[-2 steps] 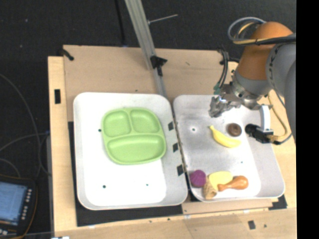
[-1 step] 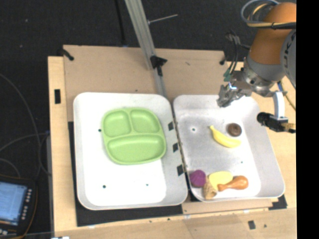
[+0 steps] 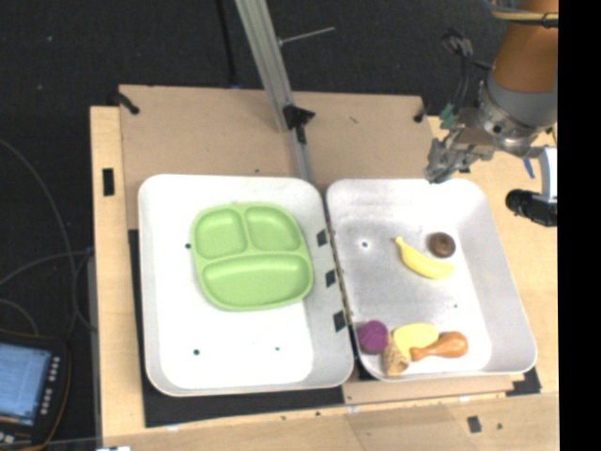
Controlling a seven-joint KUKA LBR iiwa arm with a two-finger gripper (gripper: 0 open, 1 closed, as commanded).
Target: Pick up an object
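Note:
The right bin (image 3: 376, 216) holds a yellow banana (image 3: 423, 259) with a small brown round piece (image 3: 441, 244) just right of it. Near the bin's front edge lie a purple lump (image 3: 373, 335), a yellow piece (image 3: 414, 335), a tan piece (image 3: 394, 360) and an orange-brown drumstick shape (image 3: 443, 346). My gripper (image 3: 441, 167) hangs over the right bin's far edge, above and behind the banana, apart from every object. Nothing shows between its fingers.
The left bin (image 3: 169, 346) carries a green three-compartment plate (image 3: 252, 256). A slanted metal pole (image 3: 268, 59) rises from the bench behind the bins. Black clips (image 3: 331, 278) sit along the seam between the bins. A screen device (image 3: 28, 381) lies at lower left.

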